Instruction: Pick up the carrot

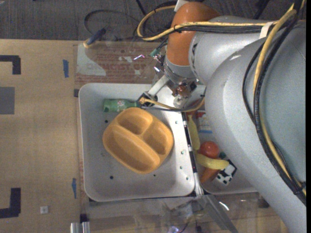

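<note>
I've got the carrot (210, 150) lying in the right bin (214, 186), close against the wall between the bins, with a yellow banana-like piece (212, 162) across it and a black-and-white die (224, 176) just beside; the gripper (181, 92) sits well above it in the view, near the far rim, and I can't tell how its claw stands. In the left bin (92, 144) I see an orange divided tray (138, 140) and a green bottle (118, 105) behind it. Brown bench top (39, 140) with blue tape marks, dark carpet beyond
</note>
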Controlling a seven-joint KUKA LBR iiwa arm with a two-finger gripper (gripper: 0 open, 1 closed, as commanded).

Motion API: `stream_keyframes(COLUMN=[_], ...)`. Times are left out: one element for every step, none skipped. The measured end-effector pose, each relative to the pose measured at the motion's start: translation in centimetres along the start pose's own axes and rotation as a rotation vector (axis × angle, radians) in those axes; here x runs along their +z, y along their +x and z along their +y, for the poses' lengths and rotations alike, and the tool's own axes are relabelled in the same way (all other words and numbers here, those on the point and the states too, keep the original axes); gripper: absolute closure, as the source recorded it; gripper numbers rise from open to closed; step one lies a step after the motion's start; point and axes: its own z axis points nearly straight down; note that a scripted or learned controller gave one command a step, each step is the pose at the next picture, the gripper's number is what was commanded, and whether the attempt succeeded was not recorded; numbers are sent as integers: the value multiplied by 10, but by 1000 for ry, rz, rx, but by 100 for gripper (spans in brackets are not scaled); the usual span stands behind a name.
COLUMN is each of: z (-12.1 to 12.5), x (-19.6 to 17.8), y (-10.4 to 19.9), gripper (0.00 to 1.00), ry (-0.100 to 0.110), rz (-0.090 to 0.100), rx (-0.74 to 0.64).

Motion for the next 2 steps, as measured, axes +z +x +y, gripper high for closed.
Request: stream_keyframes(z=[-3,-5], x=[3,4], y=[1,3], gripper=[0,0], ry=[2,-4], rz=[1,5], rx=[-28,-46])
